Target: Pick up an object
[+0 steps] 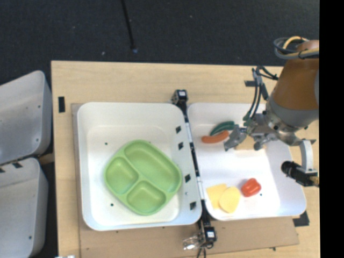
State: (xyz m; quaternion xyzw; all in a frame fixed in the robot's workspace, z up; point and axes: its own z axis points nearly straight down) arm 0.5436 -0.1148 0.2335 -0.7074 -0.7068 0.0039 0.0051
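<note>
In the right bin (290,200) a green pepper-like piece (223,127) and an orange chili-like piece (214,138) lie at the upper left. A red pepper (251,187) and two yellow pieces (217,193) (229,200) lie near the bin's front. My gripper (246,141) hangs over the upper middle of this bin, just right of the orange piece. Its fingers (234,140) are spread apart, open, and I see nothing held between them.
The left bin (86,144) holds a green divided plate (142,177). A black-clipped divider (189,144) runs between the bins. The arm's orange band (293,87) and grey wrist cover the right bin's upper right corner.
</note>
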